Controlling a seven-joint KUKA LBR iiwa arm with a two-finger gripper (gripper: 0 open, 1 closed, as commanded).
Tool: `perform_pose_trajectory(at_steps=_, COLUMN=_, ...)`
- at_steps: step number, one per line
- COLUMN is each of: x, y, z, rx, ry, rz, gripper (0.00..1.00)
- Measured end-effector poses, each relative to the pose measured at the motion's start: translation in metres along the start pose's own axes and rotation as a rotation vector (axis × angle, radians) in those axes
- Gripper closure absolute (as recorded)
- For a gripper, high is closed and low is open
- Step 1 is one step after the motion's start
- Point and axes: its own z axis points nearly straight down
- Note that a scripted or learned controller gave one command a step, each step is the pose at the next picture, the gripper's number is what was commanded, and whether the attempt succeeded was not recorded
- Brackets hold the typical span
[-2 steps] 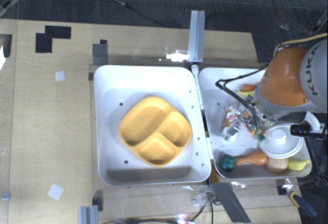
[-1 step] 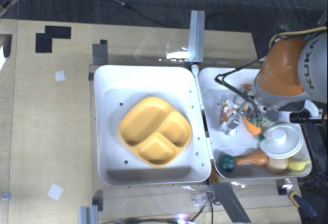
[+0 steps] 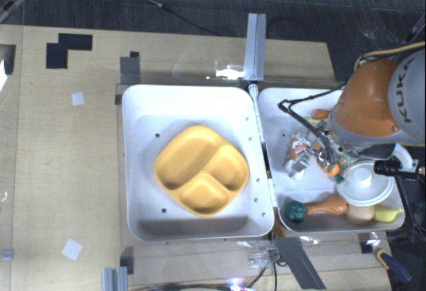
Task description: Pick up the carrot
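Yellow divided plate (image 3: 202, 169) in left bin (image 3: 136, 150) (centred).

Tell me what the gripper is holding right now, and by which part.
Cannot be told: the gripper is low in the right bin, its tips lost among clutter, nothing seen between them.

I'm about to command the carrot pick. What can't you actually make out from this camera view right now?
- End effector: small, cluttered by cables; finger state unreadable.
- Carrot: just an orange sliver showing beside the arm's wrist, which hides the rest; its lie is unclear.
- Right bin: its right side is covered by the arm.
- Yellow item in the bin's near right corner: partly hidden by the white round piece, too small to identify.
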Motion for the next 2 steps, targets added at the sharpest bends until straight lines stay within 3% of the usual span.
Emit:
perform_pose_trajectory(at_steps=1, x=-0.011, y=-0.002, z=0.002, rx=0.005, ry=0.019, rz=0.178, gripper=0.0)
perform_pose_trajectory(at_steps=2, x=-0.038, y=0.0, z=0.004, rx=0.011, ry=0.025, rz=0.346, gripper=0.0)
